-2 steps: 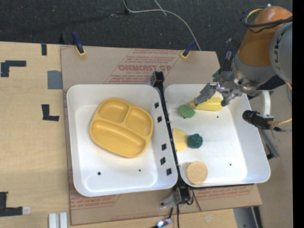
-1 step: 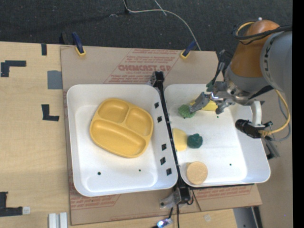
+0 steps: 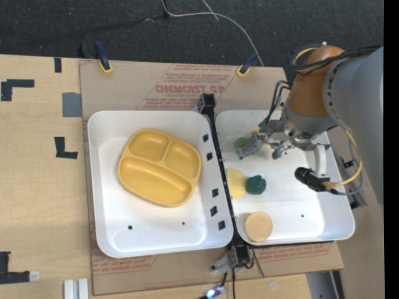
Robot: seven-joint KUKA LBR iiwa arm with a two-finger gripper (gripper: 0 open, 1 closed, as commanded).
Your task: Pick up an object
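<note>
Cardboard sheet (image 3: 187, 86), red "CHEMCAST GP" print.

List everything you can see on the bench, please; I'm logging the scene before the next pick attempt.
Bins: 2, white, side by side on the cardboard sheet; left bin, right bin.
Divided plate: 1, yellow, in the left bin.
Round object: 1, dark green, middle of the right bin.
Pale object: 1, light yellow, right bin, against the divider.
Disc: 1, tan, front of the right bin.
Clamps: 2, blue and yellow, on the sheet's far edge.
Arm: 1, grey with an orange band, over the right bin.
Gripper: 1, grey, low over the right bin's far part.
</note>
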